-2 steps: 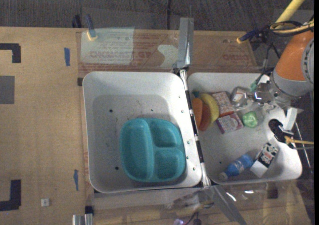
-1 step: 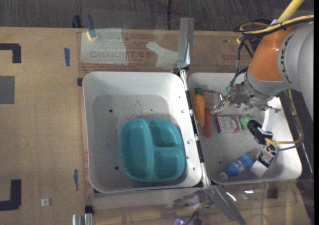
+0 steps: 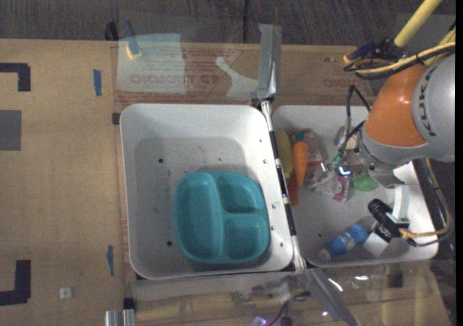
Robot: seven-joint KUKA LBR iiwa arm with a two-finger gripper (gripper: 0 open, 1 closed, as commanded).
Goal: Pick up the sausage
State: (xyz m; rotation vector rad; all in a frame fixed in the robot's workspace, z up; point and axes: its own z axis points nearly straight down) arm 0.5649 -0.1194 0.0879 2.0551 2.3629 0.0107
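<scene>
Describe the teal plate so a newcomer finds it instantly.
Take the left white bin, the one away from the arm. The teal plate lies flat toward that bin's near right corner. It is the bin's one coloured item, split into three compartments.

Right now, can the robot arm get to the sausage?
Probably yes. The sausage lies along the right bin's left wall, uncovered from above, and the arm hangs over that same bin, close by. The wall could crowd the grip.
</scene>
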